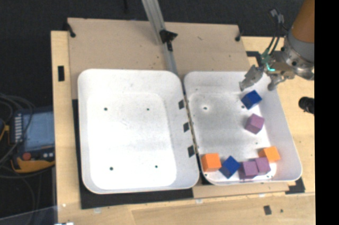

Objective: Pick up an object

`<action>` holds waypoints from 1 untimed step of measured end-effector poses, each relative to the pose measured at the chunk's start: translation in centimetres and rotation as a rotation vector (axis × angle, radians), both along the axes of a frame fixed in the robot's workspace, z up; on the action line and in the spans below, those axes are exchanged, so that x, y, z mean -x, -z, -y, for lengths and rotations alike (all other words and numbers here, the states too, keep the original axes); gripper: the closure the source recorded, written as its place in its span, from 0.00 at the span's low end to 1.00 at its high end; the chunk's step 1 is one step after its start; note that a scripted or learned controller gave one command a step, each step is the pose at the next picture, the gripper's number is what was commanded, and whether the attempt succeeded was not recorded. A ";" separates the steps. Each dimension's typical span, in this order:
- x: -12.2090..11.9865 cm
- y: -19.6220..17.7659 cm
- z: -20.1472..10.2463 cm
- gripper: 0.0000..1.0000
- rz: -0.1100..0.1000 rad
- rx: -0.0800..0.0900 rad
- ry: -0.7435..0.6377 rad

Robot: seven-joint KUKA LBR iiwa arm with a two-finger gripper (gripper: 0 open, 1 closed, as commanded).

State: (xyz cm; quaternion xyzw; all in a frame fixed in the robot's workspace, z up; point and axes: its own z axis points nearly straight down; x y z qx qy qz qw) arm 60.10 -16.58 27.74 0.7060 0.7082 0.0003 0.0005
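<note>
My gripper [261, 81] hangs over the far right part of the right bin [212, 128], its two fingers spread apart and nothing between them. Just below and in front of it lies a blue cube [251, 99]. A purple cube [254, 124] rests a little nearer to the front. Along the bin's front edge sit an orange cube [211, 161], a second blue cube [230, 166], two purple cubes [254, 168] and another orange cube [271, 154].
The left bin [130, 128] lies beside the right one. A slanted metal post [153, 12] rises from the back between the bins. A device with cables [29, 136] sits off the bench at the left.
</note>
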 end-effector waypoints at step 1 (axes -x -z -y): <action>-0.4 5.2 1.1 0.00 -0.005 0.002 0.004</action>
